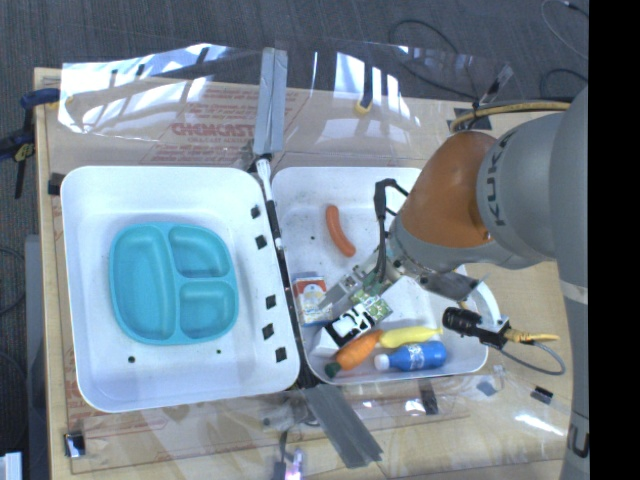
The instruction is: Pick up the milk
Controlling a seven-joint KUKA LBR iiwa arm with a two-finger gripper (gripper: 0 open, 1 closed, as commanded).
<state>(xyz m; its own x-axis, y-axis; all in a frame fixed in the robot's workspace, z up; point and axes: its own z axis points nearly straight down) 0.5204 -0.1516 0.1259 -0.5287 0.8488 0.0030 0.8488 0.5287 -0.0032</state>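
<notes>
While gripper (352, 298) hovers just right of milk (312, 299), jaws' state cannot be told; milk lies just above carrot (355, 351). Judgement: centre over carton, descend straight, avoid carrot.

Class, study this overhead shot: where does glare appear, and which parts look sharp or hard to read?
Camera view: bright glare streaks across the clear plastic sheet behind the bins; the blue tray is evenly lit and sharp; the gripper beside the milk carton is small and cluttered, hard to read.
</notes>
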